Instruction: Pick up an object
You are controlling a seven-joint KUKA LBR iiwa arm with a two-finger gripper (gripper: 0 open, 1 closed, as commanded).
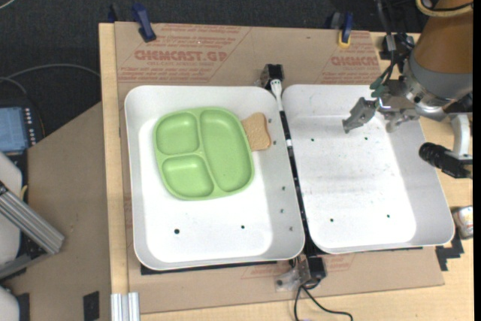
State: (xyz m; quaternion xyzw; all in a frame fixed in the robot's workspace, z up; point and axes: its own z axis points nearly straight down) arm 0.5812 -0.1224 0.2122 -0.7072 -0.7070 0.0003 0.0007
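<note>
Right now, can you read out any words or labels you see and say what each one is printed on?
"CHEMCAST GP" in red, on the brown board behind the left bin.
The same red print repeats on the board behind the right bin, part hidden and too blurred to read.
Smaller red lines around both prints are too small to read.

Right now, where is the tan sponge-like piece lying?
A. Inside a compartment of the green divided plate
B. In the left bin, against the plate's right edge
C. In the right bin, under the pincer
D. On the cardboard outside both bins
B. The tan piece lies on the left bin floor, right beside the green divided plate, while the pincer hangs over the right bin.
</note>
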